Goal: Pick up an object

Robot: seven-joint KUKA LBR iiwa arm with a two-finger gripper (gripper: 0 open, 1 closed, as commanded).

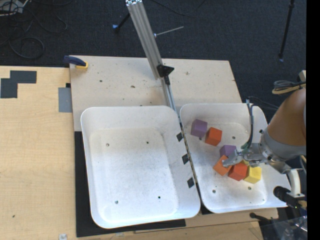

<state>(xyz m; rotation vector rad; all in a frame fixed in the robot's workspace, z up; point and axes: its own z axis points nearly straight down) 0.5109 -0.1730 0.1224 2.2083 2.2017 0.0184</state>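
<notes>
reaching into the right bin (220,115), gripper (239,157) down among clustered cubes (239,171) for a grab, grip state impossible to tell

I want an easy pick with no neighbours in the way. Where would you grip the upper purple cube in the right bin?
Take the upper purple cube across its upper-left and lower-left faces, coming straight down. Those sides look free, while the orange cube sits close at its lower right.
</notes>
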